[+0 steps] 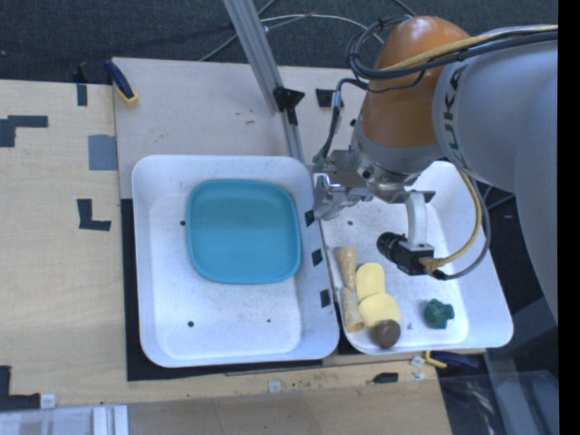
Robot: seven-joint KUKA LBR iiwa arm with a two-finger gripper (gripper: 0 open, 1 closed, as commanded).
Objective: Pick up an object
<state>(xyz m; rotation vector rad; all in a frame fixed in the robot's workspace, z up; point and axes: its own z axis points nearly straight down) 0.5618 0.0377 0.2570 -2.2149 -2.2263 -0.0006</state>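
Camera view: one pale surface (54, 288) carried two white bins side by side. The left bin (163, 333) held one teal plate (243, 231), lying flat. The end effector (328, 196) hung over the right bin (480, 324), near its left rim; its opening could not be told. In that bin's near part lay one tan stick (346, 265) and two yellow pieces (370, 281), touching each other. One brown ball (387, 333) touched the nearer piece, and one green lump (439, 313) lay apart to the right.

Soft, even overhead light keeps the shallow white left bin (172, 324) bright. Right of it, the glossy orange wrist band (421, 48) carries a dull sheen. Focus is slightly soft throughout.
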